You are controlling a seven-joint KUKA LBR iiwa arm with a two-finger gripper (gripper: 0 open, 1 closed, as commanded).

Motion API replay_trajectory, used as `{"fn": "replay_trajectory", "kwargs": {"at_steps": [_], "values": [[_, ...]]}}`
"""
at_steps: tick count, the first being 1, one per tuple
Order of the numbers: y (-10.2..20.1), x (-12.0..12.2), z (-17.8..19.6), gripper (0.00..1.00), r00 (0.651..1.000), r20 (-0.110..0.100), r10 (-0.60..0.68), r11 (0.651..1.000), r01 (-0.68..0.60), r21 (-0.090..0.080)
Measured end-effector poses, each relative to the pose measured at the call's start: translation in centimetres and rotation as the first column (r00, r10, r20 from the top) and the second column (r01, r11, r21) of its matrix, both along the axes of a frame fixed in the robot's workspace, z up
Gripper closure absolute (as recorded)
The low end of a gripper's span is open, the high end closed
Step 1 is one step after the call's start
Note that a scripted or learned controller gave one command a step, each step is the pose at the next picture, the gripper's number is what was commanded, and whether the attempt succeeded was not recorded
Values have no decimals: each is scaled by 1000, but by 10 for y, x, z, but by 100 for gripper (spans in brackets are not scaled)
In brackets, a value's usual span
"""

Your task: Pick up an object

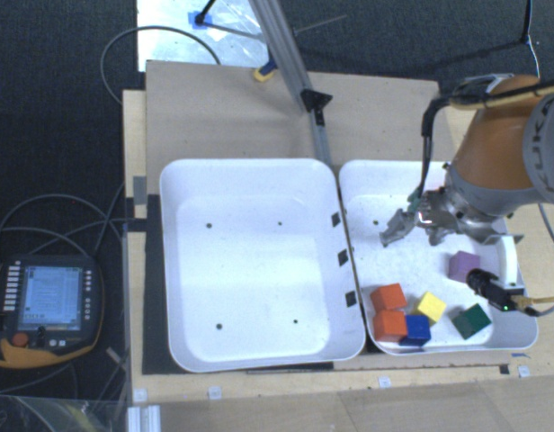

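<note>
Fingers [412, 227] of the grey tool stand spread apart above the right bin [367, 180], one pointing down-left toward the bin's middle and the other angled beside it, with nothing between them; bare white bin floor shows in the gap. They hang over the upper middle of that bin, well apart from the blocks below. The arm [502, 156], with its orange band, comes in from the right edge and covers the bin's upper right corner.

All the blocks lie in the lower part of the right bin. A purple block [463, 265], pale and matte, sits alone toward the right wall, nearest to the tool. Below it a dark green block [473, 320] lies turned at an angle near the lower right corner. A yellow block [431, 307] rests just left of the green one, tilted on a diagonal. A blue block [418, 329] touches the yellow block's lower left side, near the front wall. Two orange blocks [388, 311] are set one above the other at the left of the group, the lower one touching the blue block.

The left bin [174, 241] sits against the right one on the tan counter [223, 106]. A teach pendant [45, 310] lies on the dark floor to the left.
</note>
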State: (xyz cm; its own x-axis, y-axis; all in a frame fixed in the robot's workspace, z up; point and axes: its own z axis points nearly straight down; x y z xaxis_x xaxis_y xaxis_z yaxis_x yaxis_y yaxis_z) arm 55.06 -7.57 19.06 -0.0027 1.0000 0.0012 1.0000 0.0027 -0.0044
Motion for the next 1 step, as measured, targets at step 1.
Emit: {"fn": "replay_trajectory", "kwargs": {"at_steps": [1], "values": [[-7,-8,-54,0,1000,0,-2,1000,2,0]]}}
